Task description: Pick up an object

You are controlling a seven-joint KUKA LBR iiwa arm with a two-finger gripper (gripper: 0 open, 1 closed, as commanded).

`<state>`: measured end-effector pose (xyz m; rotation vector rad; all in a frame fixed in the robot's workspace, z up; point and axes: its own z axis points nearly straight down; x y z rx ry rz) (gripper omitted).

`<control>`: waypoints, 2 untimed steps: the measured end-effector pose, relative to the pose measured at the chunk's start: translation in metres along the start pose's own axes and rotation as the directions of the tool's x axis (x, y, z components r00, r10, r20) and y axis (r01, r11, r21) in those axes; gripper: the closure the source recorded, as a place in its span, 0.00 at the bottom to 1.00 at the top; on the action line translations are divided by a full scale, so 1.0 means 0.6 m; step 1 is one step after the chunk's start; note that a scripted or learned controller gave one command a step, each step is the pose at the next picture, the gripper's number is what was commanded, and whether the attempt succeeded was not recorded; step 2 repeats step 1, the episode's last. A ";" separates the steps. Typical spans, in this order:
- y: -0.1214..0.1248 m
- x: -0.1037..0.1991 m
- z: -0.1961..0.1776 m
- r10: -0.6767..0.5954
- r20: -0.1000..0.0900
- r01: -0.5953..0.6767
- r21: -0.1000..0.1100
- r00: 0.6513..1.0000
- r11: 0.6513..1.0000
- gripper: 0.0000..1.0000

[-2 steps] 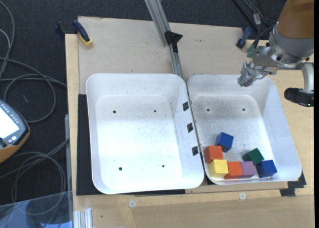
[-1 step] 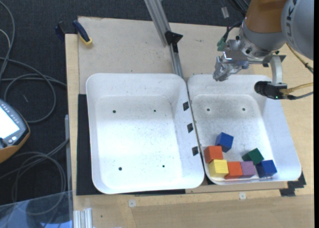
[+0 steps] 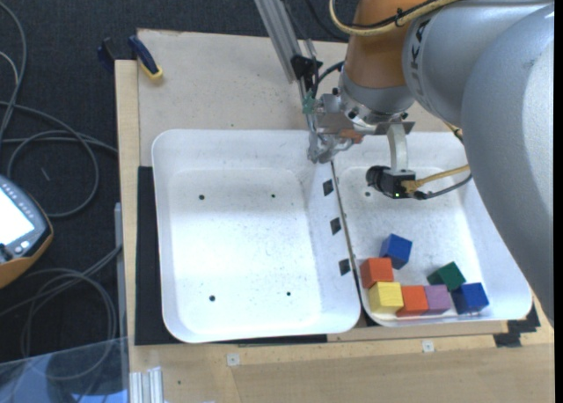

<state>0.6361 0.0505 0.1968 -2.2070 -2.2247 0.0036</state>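
Observation:
Several small blocks lie in the near part of the right bin [image 3: 493, 243]: a blue one [image 3: 398, 249], a red-orange one [image 3: 377, 270], a yellow one [image 3: 384, 295], an orange one [image 3: 413, 300], a purple one [image 3: 438, 298], a green one [image 3: 450, 275] and another blue one [image 3: 472, 297]. My gripper [image 3: 321, 148] hangs at the far end of the ridge between the two bins, well away from the blocks. I see no block at its tip.
The left bin [image 3: 163, 216] sits beside the right one on a wooden board. A black cable fitting [image 3: 391, 181] hangs over the far part of the right bin. A metal pole [image 3: 273, 14] slants up behind the gripper. Cables lie on the floor at left.

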 end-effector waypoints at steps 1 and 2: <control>0.002 -0.010 -0.005 0.007 0.003 -0.007 -0.005 1.000 1.000 0.00; 0.002 -0.010 -0.005 0.007 0.003 -0.007 -0.005 1.000 1.000 0.00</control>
